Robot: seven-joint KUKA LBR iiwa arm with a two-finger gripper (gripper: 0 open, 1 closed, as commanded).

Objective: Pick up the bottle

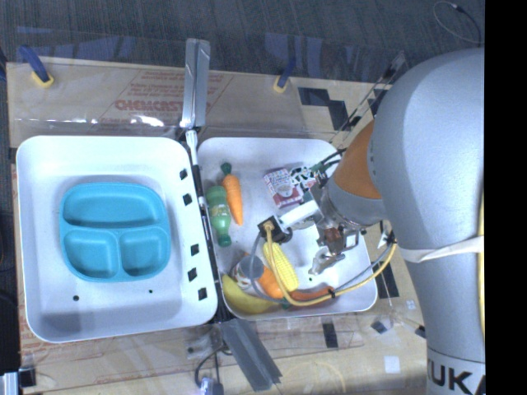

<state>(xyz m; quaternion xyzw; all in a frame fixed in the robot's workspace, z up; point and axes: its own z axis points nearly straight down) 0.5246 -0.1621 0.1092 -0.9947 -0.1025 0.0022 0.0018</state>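
One green bottle point(219, 214) by right bin's point(247, 148) left wall, ungrasped. Gripper point(329, 249) mid-bin, well apart; grip state unclear. Approach step; next: shift toward left wall, descend over bottle.

The bench point(99, 97) bears two white bins point(41, 303) side by side.

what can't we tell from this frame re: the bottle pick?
- Gripper: finger state unreadable in the camera view; small, under the wrist.
- Green bottle: label too small to read; contact with the carrot unclear.
- Right bin: its right side is hidden by the arm.
- Food pile: overlapping items hard to separate.
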